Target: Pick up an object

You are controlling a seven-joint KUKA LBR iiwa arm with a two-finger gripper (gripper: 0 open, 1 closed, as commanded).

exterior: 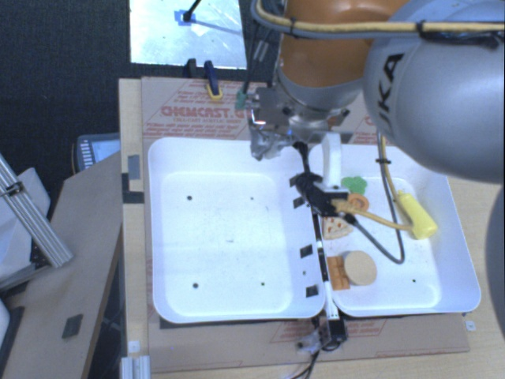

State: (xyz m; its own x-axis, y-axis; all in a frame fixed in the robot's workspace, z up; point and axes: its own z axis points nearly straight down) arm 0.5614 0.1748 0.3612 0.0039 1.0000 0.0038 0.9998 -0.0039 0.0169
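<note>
Grey metal jaws [268,144] hung above the rear rim between the two bins; I could not tell their state. Nothing was held, so the approach was judged in hand, and the next move called for descent onto one piece. A yellow object [416,215], green piece [355,185] and tan disc [362,268] lay in the right bin [450,283]. Beneath both bins, printed cardboard [189,110] covered the surface.

Dark wall [55,46]; tan bench [87,235]
</note>
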